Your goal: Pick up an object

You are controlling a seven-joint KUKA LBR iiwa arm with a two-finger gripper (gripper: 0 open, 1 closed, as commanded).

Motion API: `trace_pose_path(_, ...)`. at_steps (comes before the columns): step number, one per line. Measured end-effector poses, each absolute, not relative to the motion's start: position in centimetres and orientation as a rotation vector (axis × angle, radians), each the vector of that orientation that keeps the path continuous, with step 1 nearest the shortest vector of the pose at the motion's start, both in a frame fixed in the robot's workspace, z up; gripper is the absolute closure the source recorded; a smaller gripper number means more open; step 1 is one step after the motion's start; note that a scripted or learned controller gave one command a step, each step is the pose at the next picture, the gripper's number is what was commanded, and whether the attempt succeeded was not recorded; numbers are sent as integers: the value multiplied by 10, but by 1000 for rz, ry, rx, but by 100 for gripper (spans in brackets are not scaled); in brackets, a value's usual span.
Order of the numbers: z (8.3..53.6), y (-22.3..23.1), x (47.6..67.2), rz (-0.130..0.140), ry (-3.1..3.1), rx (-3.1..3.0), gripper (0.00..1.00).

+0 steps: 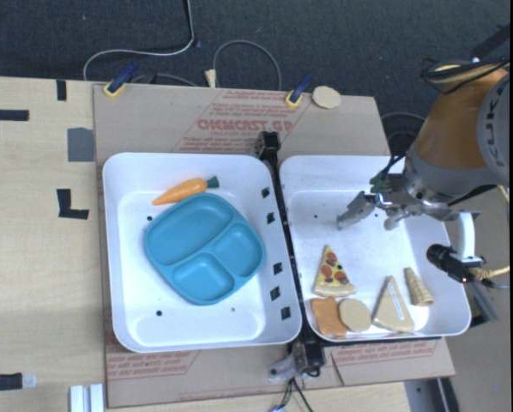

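Note:
My gripper [375, 214] hangs over the upper part of the right bin [325, 178], fingers spread open with nothing between them. Below it in that bin lie a pizza slice [332, 270], a brown round cookie-like piece [328, 317], a pale round piece [356, 315], a sandwich wedge [394, 306] and a small cone-shaped piece [419, 287]. The left bin [123, 230] holds a blue divided plate [204, 247] and an orange carrot [182, 190] just above it. The gripper is well above the pizza slice and apart from all the items.
A black divider clip [269, 148] sits between the two bins. The bins rest on a cardboard sheet [239, 118] with clamps at its top edge, and a round tan disc [327, 98] lies there. Cables run across the dark floor behind.

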State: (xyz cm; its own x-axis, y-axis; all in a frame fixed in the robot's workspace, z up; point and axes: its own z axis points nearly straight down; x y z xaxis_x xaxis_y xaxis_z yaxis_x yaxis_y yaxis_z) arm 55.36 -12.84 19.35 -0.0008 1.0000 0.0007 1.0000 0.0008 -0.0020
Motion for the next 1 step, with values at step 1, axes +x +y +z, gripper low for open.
trace_pose_path(1, 80, -98, 536, 2, -2225, -2222, 0)
